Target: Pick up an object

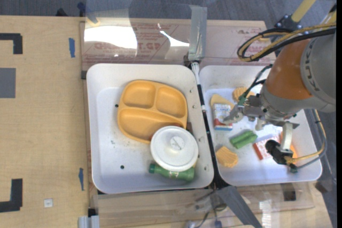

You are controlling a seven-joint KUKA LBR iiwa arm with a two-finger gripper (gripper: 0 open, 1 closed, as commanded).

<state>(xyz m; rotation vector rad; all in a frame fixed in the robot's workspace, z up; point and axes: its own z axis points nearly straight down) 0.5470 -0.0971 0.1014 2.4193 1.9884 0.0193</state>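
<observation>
Currently the gripper (243, 113) hovers low in the right bin (310, 171), just above a green block (243, 139). Can't tell its grip state. Left bin (99, 131) holds an orange tray (147, 104).

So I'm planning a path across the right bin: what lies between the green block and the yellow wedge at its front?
In the camera view, only bare white bin floor separates the green block from the yellow wedge.

bulky grey metal arm (320, 69), broad orange band (286, 75) above wrist, black-and-yellow cables (262, 40) looping alongside, silver gripper (247, 112).
</observation>
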